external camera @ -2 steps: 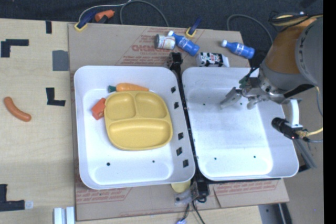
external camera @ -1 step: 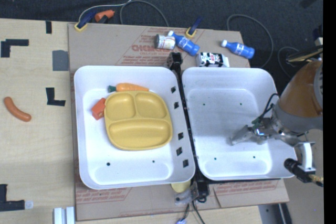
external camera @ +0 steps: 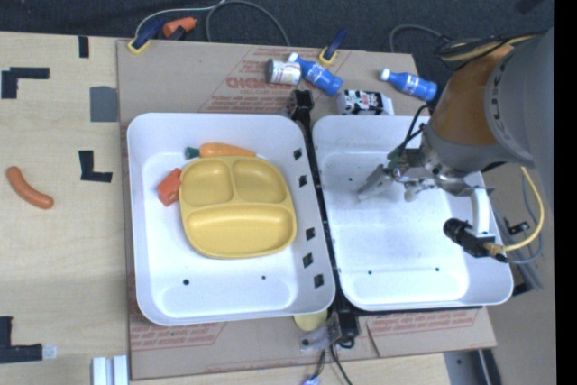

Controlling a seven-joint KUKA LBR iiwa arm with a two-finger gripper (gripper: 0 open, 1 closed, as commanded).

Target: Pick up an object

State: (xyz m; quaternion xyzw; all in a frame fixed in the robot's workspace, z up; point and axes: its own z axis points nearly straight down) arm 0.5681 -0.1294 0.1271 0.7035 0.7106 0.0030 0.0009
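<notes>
Dark carpet fills the top of the camera view, and below it sits a pale wooden bench (external camera: 54,284) with a brown cardboard sheet (external camera: 225,81) under two shallow white bins. Black cable loops down from twelve o'clock toward the cardboard's upper edge, where an orange-handled clamp (external camera: 176,27) and a blue clamp (external camera: 334,45) grip it.

In the left bin (external camera: 153,284) lies a yellow divided plate (external camera: 236,205) with three compartments, roughly at the bin's centre. An orange toy carrot (external camera: 225,150) with a green top lies touching the plate's rim at twelve o'clock, and a smaller orange-red piece (external camera: 169,186) rests against the plate at about ten o'clock.

The right bin (external camera: 406,284) has the grey arm (external camera: 514,104) over it, reaching in from three o'clock. The gripper (external camera: 374,183) hangs over the upper middle of this bin, its two thin metal fingers (external camera: 368,187) pointing toward nine o'clock and spread a little apart, with nothing seen between them. A black fitting with a yellow cable (external camera: 469,234) sits at about four o'clock of the gripper.

Beyond the bins at twelve o'clock, on the cardboard, lie a white bottle (external camera: 283,70), a blue bottle (external camera: 323,77) just beside it, a second blue bottle with a white cap (external camera: 410,85) farther toward two o'clock, and a small black-and-white box (external camera: 364,103) touching the right bin's upper rim.

Well apart from all this, at nine o'clock on the bare wood, lies a toy sausage (external camera: 29,187). Black tape marks dot the wood around it.
</notes>
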